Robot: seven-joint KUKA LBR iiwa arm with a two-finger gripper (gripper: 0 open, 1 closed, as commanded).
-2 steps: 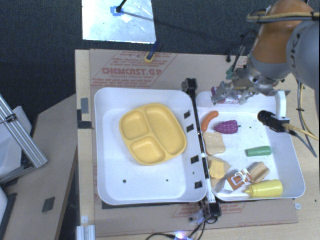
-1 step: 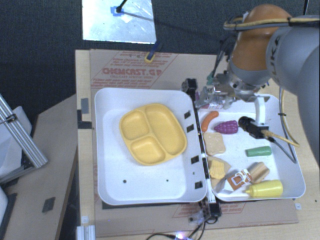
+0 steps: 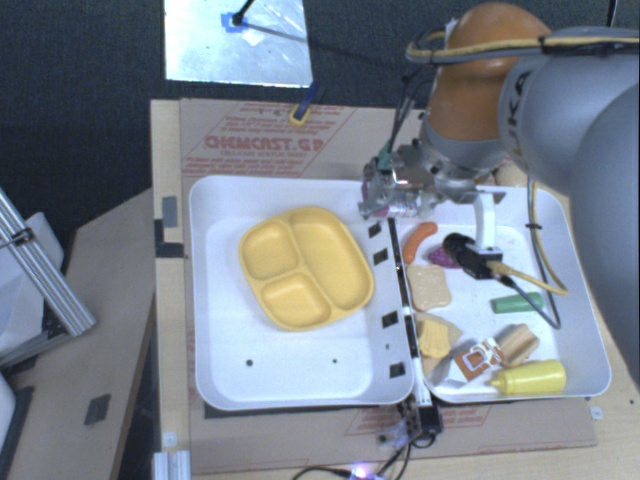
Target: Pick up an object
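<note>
At the near edge of the right bin a yellow bottle lies on its side, with an orange and white box and a brown roll just behind it. Further back are a pale cracker, a bread slice and a green piece.

Behind the slice lies the orange sausage, close to the wall shared with the left bin, which holds a yellow plate.

The gripper hangs at the far end of that shared wall. Whether it is spread or pressed together I cannot tell, and nothing is seen held in it.

The sausage seems the closest object to take. It lies just nearer to the camera than the gripper and a little toward the view's right, its long axis slanted from near-left to far-right. So the gripper probably needs a short shift that way and a grasp across the axis, keeping away from the wall.
</note>
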